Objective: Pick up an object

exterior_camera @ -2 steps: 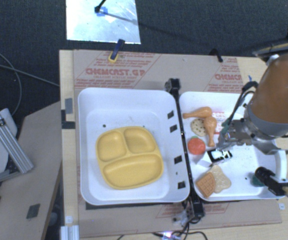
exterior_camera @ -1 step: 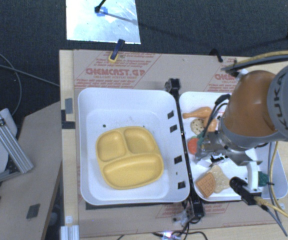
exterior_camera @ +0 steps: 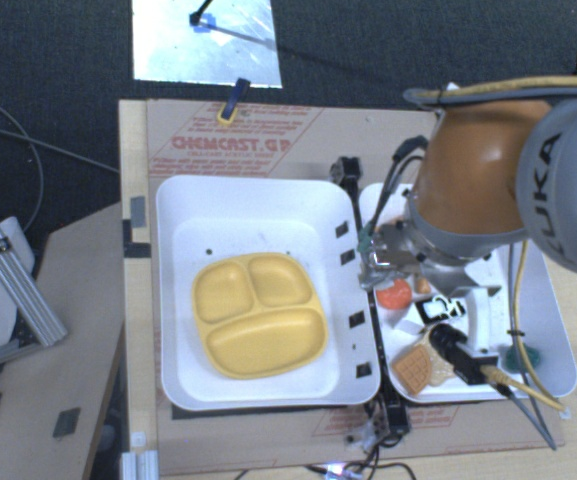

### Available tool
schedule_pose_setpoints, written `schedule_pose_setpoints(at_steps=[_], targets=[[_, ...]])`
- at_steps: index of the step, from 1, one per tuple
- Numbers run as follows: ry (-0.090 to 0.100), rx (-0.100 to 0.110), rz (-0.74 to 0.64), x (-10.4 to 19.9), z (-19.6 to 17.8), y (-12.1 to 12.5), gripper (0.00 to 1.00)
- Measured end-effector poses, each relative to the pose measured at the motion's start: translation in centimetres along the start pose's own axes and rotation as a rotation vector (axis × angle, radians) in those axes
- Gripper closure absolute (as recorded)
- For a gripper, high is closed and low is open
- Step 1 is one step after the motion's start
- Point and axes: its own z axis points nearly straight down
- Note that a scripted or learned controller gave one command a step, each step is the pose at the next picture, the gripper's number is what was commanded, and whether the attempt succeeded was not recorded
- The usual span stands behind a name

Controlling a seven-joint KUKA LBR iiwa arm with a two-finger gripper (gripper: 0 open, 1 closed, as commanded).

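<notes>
two white bins; the left bin [exterior_camera: 183,268] holds one yellow divided plate [exterior_camera: 258,313]. the gripper [exterior_camera: 408,268], finger state unclear, hangs just above one red object [exterior_camera: 396,295] near the right bin's [exterior_camera: 558,358] left edge.

KUKA arm [exterior_camera: 528,168] reaches in from the right | orange-banded wrist [exterior_camera: 473,168] points downward | gripper [exterior_camera: 393,268] hangs low beneath it, largely hidden
</notes>
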Motion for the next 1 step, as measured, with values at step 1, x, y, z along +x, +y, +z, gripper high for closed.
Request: schedule_pose_setpoints(at_steps=[1], targets=[[-0.001,-0.002,0.004,3.71,-11.52,0.11,1.0]])
